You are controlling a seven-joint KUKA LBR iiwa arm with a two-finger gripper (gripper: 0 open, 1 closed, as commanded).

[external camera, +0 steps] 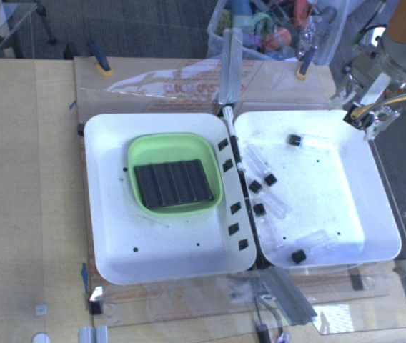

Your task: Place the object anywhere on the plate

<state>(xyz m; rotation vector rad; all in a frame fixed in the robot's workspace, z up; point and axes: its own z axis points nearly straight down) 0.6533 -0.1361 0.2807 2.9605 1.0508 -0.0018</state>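
A green square plate [140, 153] sits in the left bin [110, 213]. A dark ridged rectangular object [173, 183] lies flat on the plate and covers most of its floor. My gripper [372, 117] hangs at the far right corner of the right bin [360, 191], above its rim and far from the plate. Nothing shows in its grasp.
Several clear vials with black caps lie in the right bin, among them one at the back [294, 140], one near the divider [254, 186] and one at the front [298, 256]. A crate of coloured items [281, 13] stands behind the bins.
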